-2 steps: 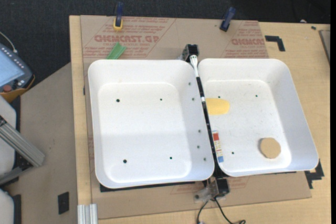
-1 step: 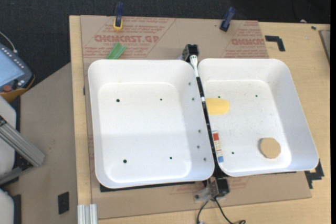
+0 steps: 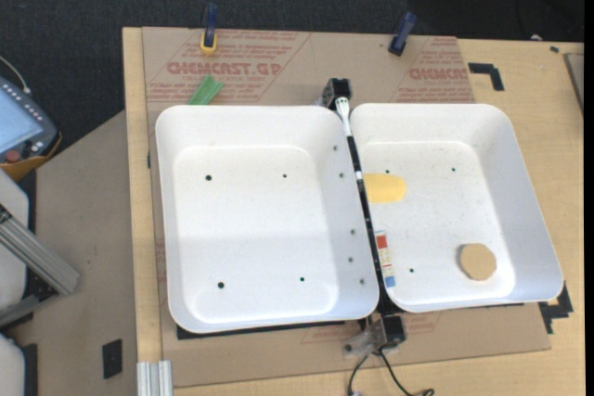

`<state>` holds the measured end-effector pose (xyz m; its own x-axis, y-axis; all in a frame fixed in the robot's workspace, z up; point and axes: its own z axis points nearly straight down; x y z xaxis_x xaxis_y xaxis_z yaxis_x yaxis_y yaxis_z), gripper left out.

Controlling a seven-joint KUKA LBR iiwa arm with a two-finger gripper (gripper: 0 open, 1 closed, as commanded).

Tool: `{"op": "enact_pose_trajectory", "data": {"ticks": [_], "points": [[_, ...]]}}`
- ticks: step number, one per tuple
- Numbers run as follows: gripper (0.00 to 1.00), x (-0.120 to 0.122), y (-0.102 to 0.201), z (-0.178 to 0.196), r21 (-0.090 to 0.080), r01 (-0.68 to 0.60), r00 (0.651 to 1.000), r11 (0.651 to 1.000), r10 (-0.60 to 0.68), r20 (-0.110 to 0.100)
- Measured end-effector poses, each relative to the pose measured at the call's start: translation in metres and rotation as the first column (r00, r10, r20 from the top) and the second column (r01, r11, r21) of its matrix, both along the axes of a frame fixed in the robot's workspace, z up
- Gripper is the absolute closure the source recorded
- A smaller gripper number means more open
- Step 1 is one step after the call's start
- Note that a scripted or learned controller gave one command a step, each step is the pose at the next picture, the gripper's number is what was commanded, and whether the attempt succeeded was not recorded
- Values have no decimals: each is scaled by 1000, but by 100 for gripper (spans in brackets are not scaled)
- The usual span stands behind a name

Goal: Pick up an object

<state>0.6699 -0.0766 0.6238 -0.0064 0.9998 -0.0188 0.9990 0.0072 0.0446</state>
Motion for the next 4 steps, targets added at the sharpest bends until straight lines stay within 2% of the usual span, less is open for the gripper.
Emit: {"op": "enact_pose_trajectory", "data": {"ticks": [4], "points": [[0, 0, 0, 0, 0, 0, 1000, 1000, 0, 0]]}}
